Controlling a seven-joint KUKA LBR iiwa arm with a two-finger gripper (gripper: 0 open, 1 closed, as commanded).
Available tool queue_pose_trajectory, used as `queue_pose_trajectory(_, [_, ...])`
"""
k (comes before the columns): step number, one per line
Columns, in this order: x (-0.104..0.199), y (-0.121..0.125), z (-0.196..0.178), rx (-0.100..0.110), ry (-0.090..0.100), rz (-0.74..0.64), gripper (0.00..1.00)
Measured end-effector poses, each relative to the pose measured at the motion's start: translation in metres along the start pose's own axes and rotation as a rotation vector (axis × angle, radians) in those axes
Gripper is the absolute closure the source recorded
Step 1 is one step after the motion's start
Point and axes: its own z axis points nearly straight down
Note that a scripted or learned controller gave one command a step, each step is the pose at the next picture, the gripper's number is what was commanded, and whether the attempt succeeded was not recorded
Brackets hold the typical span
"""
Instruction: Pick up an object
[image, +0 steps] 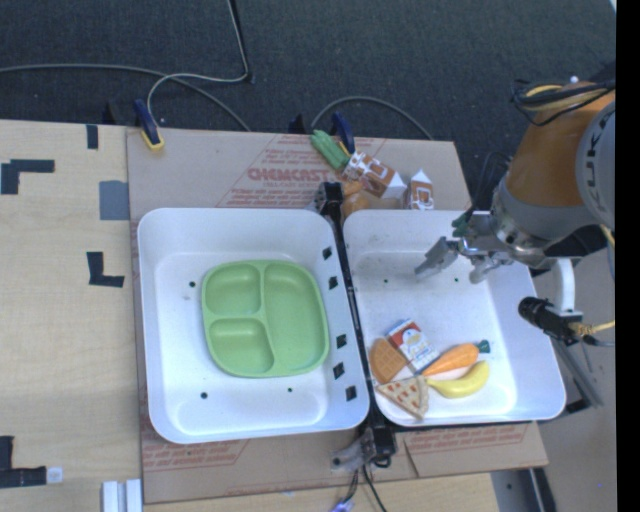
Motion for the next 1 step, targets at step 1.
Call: queue_pose_trajectory(1, [0.032,-0.0272,0.1165,0.001,0.0,0.001,0.0])
